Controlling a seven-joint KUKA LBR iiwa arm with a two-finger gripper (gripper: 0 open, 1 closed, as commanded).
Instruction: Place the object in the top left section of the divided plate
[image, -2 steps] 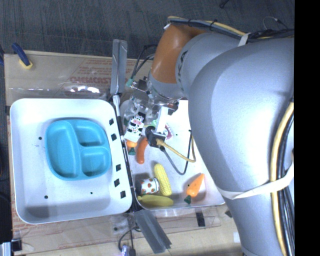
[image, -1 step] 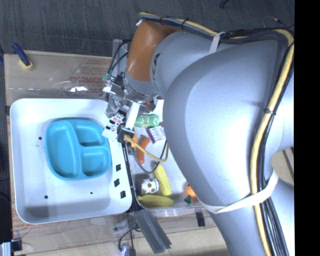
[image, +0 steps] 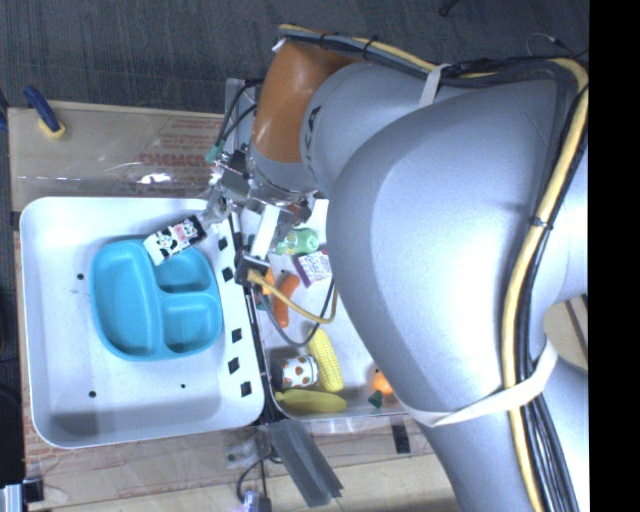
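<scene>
at the upper right corner of the blue divided plate (image: 155, 300) lies a small carton (image: 175, 240), white with black cow-like patches, boxy and tilted, one end resting over the plate's rim and the other reaching toward the bin wall. the plate is smooth, matte plastic with rounded corners, pressed into one large section and two smaller ones. it sits in the left white bin (image: 50, 330), a shallow tray with soft, curved walls and a few dark dots on its floor.

just right of the carton, the gripper (image: 222, 205) hangs at the end of the grey arm (image: 440, 220), metallic and tangled with thin cables; whether the claw is wide, narrow or holding the carton cannot be told, since the wrist hides it. an orange band (image: 285, 95) wraps the arm above the wrist.

the right white bin (image: 300, 415), mostly under the arm, holds toy food: a knobbly yellow corn cob (image: 327, 362), a smooth yellow banana (image: 312, 401), an orange carrot (image: 284, 300), a green bottle-like item (image: 300, 241), a small pink-and-white packet (image: 314, 266) and a white patterned cup (image: 298, 372).
</scene>
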